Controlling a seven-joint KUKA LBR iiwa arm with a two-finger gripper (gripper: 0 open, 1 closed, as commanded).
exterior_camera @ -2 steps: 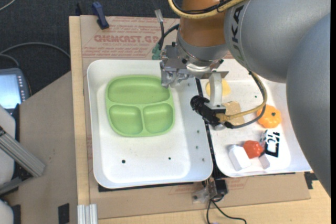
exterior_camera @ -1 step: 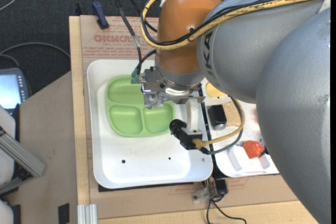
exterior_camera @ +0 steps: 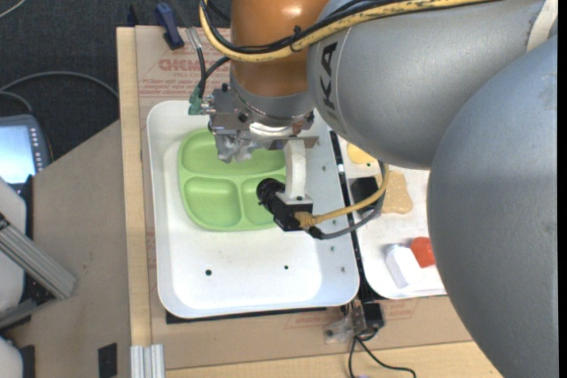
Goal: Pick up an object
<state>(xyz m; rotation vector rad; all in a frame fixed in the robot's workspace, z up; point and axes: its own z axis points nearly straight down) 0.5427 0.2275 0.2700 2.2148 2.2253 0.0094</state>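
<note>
A green tray [exterior_camera: 217, 190] is seen at centre-left, lying in the left bin [exterior_camera: 239, 288], probably as the pick target. Just above it the gripper [exterior_camera: 232, 146] is poised, likely for descent; its state cannot be told. Small items [exterior_camera: 412, 261] lie lower right, in the right bin [exterior_camera: 390, 288].

Robotics lab, industrial arm [exterior_camera: 425, 57], bench with white bins [exterior_camera: 177, 279], loose cables [exterior_camera: 372, 350]

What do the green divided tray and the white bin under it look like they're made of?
Green tray: likely molded plastic, smooth with a soft sheen and rounded compartment ridges. White bin: probably plastic too, matte to semi-gloss, with a rounded, molded-looking rim.
</note>
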